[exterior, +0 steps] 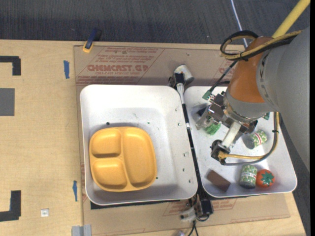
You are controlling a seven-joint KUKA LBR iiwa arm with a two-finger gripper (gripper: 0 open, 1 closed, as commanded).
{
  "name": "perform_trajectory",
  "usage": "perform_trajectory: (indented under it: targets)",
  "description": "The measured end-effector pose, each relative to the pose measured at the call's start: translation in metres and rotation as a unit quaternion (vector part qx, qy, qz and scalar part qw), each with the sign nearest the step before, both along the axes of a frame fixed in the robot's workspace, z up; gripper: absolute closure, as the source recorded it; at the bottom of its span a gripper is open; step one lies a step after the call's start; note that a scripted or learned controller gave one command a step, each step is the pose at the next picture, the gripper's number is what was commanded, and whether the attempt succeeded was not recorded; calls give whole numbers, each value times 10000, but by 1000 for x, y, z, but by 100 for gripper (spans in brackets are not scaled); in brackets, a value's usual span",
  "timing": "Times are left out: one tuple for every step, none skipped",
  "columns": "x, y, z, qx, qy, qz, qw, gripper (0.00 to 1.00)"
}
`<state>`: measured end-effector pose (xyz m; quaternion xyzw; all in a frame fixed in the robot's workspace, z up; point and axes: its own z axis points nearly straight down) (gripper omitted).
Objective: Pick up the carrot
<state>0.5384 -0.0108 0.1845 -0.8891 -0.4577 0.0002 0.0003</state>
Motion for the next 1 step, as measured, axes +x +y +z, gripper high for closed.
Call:
perform_trajectory:
  targets:
    - [-53, -11, 0, 9, 16, 796, 9968, 0]
